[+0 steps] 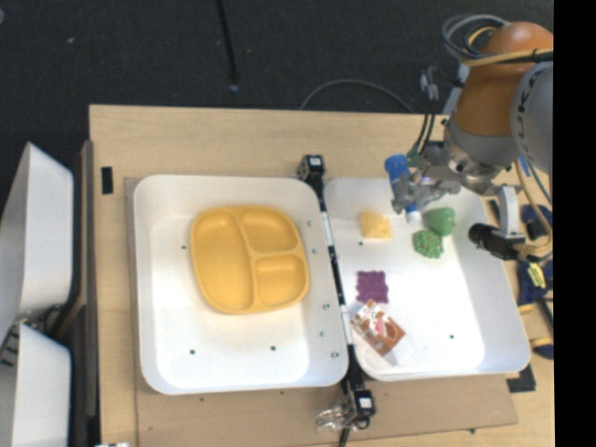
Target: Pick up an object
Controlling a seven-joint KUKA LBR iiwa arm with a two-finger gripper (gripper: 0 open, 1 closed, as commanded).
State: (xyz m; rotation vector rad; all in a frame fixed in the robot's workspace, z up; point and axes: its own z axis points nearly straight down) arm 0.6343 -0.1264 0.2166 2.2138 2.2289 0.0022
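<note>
Right bin holds small objects; hand blurred, grip state unreadable.

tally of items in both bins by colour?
Yellow: 2 — divided plate in the left bin, small yellow piece in the right bin
Green: 2 — two green items
Purple: 1 — purple piece
Red and white: 1 — packet
Total: 6

Yellow tray, purple piece, green pieces.
</note>
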